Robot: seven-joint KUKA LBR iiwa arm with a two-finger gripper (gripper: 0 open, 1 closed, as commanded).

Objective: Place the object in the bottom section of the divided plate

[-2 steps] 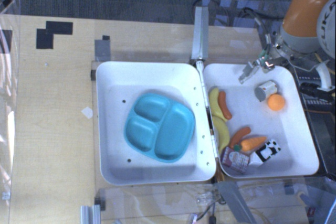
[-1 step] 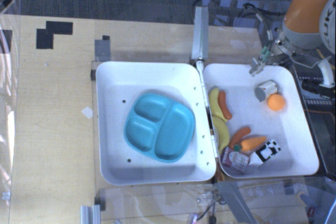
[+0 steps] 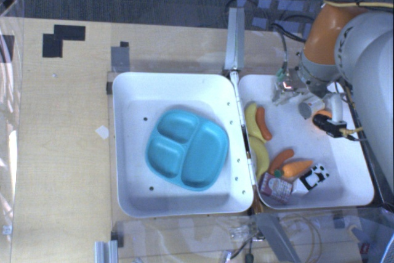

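Packet [image 3: 277, 188], carrots [image 3: 289, 164] and banana [image 3: 258, 148] lie crowded, risking a missed grasp; gripper [image 3: 294, 90] state cannot be told, plate [image 3: 187, 149] well apart.

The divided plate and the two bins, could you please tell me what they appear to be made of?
The divided plate looks like moulded plastic: a uniform light blue, with soft rounded ridges between its sections and a faint satin sheen. The left bin and the right bin look like thin white plastic, smooth with rounded corners and a matte finish, though coated metal cannot be ruled out.
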